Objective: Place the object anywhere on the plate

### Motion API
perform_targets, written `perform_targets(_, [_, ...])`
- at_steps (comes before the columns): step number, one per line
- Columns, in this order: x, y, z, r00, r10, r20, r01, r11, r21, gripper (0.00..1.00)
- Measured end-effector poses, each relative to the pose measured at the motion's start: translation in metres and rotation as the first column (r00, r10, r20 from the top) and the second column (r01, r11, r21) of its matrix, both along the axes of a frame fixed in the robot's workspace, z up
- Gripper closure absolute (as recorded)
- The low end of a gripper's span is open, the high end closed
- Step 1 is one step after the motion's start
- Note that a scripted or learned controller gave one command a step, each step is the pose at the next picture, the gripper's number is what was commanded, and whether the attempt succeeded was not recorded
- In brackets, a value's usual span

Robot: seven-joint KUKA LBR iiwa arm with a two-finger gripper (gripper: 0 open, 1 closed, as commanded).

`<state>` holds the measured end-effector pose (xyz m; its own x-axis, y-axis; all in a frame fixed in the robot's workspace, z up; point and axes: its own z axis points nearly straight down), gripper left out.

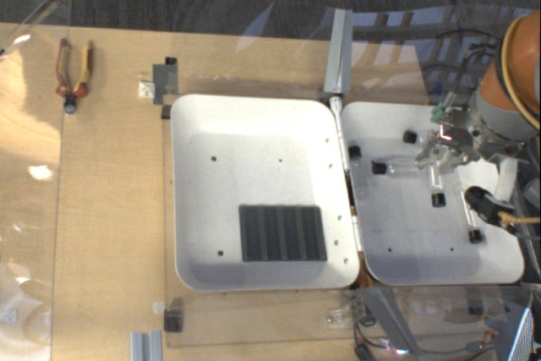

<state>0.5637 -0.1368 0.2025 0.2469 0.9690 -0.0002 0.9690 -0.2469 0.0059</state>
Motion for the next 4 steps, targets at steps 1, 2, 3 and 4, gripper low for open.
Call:
perform_targets(1, [0.059, 0.091, -0.018, 0.985, -0.174, -0.003, 0.174, 0.985, 0.002, 1.0])
perform_targets(2, [0.105, 0.155, -0.017, 0.997, 0.076, -0.003, -0.076, 0.997, 0.001, 1.0])
perform_targets(3, [0.105, 0.243, -0.017, 0.964, -0.265, -0.004, 0.265, 0.964, 0.002, 1.0])
perform_targets(4, [0.105, 0.303, -0.033, 0.989, -0.145, -0.005, 0.145, 0.989, 0.002, 1.0])
